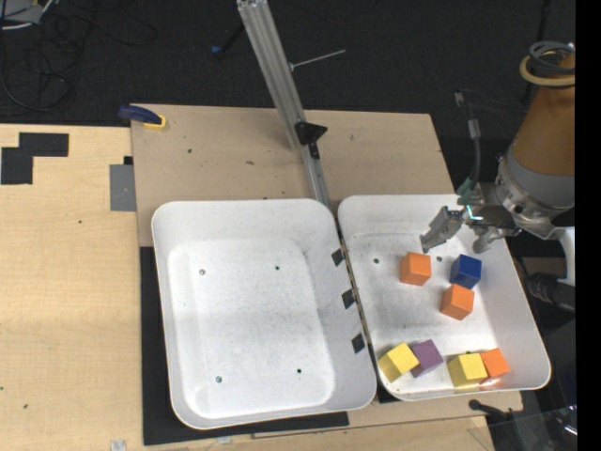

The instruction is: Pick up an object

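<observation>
Seven unmarked cubes (456,301) (no writing).

A light wooden worktop (66,280) fills the left, with a brown board (282,158) laid over it. A slanted metal rail (277,73) rises from the board. Behind lies dark floor (404,36) with loose cables (28,26); a blue clamp (141,115) grips the board's corner

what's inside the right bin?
Right bin holds seven cubes: orange, blue, orange, yellow, purple, yellow, orange. Gripper open above them, covering some floor near the back wall.
</observation>
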{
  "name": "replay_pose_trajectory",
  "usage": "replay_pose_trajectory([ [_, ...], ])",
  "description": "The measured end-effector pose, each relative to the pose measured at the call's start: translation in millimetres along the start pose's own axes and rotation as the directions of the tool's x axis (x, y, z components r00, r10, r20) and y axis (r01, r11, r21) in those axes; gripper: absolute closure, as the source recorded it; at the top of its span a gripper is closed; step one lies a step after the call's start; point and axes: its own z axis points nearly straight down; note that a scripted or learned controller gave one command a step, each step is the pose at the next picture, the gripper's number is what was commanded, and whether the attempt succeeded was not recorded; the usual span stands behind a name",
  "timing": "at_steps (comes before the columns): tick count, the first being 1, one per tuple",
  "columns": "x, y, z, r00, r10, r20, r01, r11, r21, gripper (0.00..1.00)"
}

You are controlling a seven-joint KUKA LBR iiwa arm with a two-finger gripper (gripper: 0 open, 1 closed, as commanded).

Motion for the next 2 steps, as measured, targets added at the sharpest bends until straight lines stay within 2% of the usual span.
replay_pose_trajectory([
  [1, -2, 0, -2, 1.0, 0.004, 0.001, -0.004, 1.0, -0.004, 0.0],
  [2, -5, -4, 43, 1.0, 0.002, 0.0, -0.002, 1.0, 0.001, 0.0],
])
